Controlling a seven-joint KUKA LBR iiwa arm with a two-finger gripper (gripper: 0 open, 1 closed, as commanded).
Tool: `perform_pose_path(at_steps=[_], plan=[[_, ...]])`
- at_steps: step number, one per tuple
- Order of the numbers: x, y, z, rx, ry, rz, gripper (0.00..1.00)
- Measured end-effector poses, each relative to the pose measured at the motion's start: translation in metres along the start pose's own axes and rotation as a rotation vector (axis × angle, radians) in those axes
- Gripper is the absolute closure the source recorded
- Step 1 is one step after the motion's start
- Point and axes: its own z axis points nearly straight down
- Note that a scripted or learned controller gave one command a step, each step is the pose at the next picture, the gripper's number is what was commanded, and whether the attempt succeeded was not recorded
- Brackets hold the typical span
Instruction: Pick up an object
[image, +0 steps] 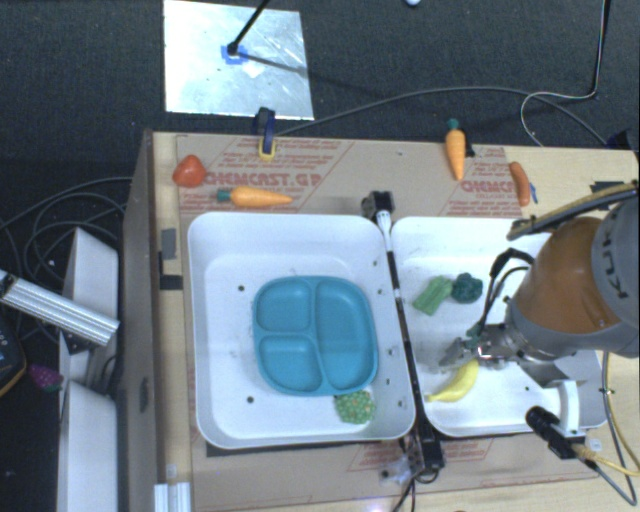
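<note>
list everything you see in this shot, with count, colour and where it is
bins: 2, white, side by side on the bench
divided plate: 1, blue, in the left bin
grapes: 1 bunch, green, left bin, at the plate's near edge
banana: 1, yellow, right bin, near front
green block: 1, green, right bin, beside the broccoli
broccoli: 1, dark green, right bin
carrots: 3, orange, on the cardboard behind the bins
tomato: 1, red-orange, cardboard's back left corner
foil sheet: 1, silver, floor behind the bench
arm: 1, grey with orange band, over the right bin
end effector: 1, dark, just above the banana
</note>
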Motion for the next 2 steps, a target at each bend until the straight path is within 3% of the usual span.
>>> perform_pose_path(at_steps=[1, 2], plan=[[0.000, 0.001, -0.011, -0.003, 0.000, 0.000, 1.00], [0.054, 0.051, -0.095, -0.006, 0.000, -0.004, 1.00]])
